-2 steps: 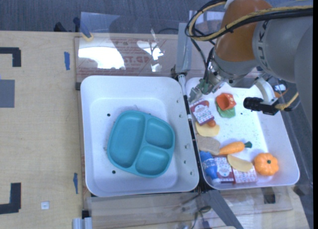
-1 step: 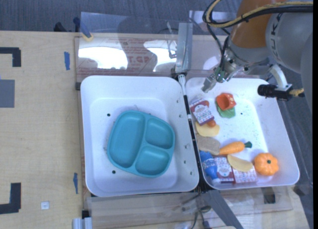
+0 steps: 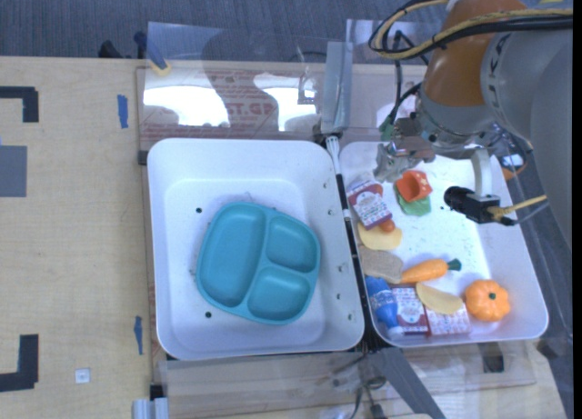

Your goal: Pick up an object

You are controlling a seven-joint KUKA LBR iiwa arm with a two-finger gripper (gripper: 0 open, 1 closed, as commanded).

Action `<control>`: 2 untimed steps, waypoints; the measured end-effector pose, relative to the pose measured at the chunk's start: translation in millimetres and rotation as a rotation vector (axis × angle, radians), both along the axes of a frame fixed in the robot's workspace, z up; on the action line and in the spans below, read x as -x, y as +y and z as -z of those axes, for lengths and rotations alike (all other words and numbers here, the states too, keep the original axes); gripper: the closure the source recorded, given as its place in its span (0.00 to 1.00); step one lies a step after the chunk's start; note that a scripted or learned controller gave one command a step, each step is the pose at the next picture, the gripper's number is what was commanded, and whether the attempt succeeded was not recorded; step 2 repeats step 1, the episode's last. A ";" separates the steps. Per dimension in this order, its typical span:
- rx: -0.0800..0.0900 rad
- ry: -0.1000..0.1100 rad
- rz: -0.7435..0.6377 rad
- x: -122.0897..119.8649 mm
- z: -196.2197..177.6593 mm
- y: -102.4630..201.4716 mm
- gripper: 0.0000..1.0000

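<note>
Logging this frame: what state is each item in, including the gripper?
gripper: low over the right bin's far end, fingers unclear
blue tray: flat in the left bin
red pepper: lying beside the gripper
carrot: lying on its side
small pumpkin: upright, near corner

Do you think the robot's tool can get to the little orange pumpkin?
Probably yes. The small round orange pumpkin sits in the open near the right bin's front corner with nothing lying on it, and the tool hangs over that same bin, farther back.

Slanted overhead view of both bins (image 3: 173,226)
</note>
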State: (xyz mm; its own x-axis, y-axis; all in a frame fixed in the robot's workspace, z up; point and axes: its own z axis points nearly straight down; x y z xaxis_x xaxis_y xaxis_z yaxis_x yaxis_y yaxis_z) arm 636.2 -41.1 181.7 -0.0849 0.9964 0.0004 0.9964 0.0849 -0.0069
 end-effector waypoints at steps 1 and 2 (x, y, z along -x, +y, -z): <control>0.000 0.000 0.000 0.0 0.1 0.1 0.00; 0.000 0.000 0.000 0.0 0.1 0.1 0.00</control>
